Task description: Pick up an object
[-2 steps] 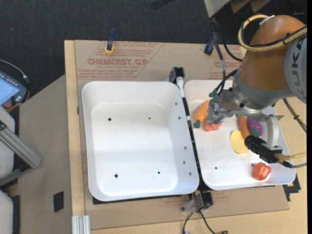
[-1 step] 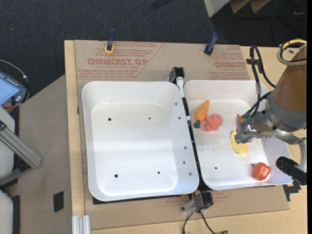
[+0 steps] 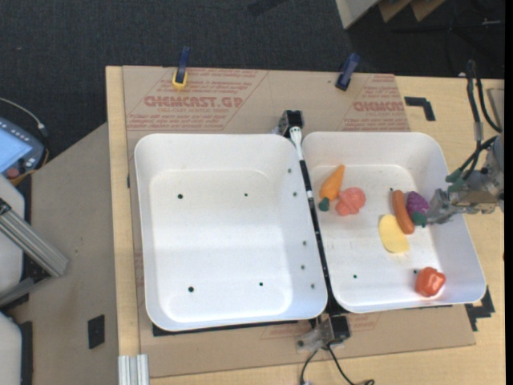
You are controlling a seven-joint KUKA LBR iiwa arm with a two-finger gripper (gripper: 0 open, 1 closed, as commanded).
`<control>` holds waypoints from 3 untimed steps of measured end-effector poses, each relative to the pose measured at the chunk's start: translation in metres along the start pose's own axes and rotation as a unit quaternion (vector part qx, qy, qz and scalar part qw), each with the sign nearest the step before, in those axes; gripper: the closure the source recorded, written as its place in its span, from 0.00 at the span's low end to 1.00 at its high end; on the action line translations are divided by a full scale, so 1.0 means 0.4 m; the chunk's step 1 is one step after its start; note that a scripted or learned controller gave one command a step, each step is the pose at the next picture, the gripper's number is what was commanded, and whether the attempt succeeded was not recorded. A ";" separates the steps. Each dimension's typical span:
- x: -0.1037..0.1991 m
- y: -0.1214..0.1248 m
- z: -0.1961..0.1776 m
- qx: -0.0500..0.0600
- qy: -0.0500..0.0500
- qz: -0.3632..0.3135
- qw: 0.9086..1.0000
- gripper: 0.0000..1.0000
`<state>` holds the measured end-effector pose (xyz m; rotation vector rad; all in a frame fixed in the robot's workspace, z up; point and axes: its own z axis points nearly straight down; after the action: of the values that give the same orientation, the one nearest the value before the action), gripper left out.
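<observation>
The right bin (image 3: pixel 449 251) holds several toy foods. An orange carrot (image 3: pixel 332 181) lies next to a pink lump (image 3: pixel 350 201) near the bin's left side. A red-orange sausage (image 3: pixel 401 212) and a purple piece (image 3: pixel 418 205) lie together at the right, with a yellow piece (image 3: pixel 393 235) just below them. A red pepper (image 3: pixel 430 281) sits near the front right corner. My gripper (image 3: pixel 441 209) reaches in over the bin's right wall, low and right beside the purple piece. Whether it touches the piece is unclear.
The left bin (image 3: pixel 152 215) stands beside the right one, with a black divider strip (image 3: pixel 311 215) between them. Both rest on a cardboard sheet (image 3: pixel 216 95) held by a yellow clamp (image 3: pixel 181 75) and a blue clamp (image 3: pixel 348 70). Cables (image 3: pixel 479 111) hang at the far right.
</observation>
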<state>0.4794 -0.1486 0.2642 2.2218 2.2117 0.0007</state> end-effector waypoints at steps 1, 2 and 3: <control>0.204 0.317 0.147 -0.002 0.002 -0.008 1.000 1.00; 0.227 0.135 0.202 0.006 0.003 -0.001 1.000 1.00; -0.089 -0.005 0.155 0.003 0.001 0.004 1.000 1.00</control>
<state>0.4775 -0.1844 0.2024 2.2345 2.2070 -0.0046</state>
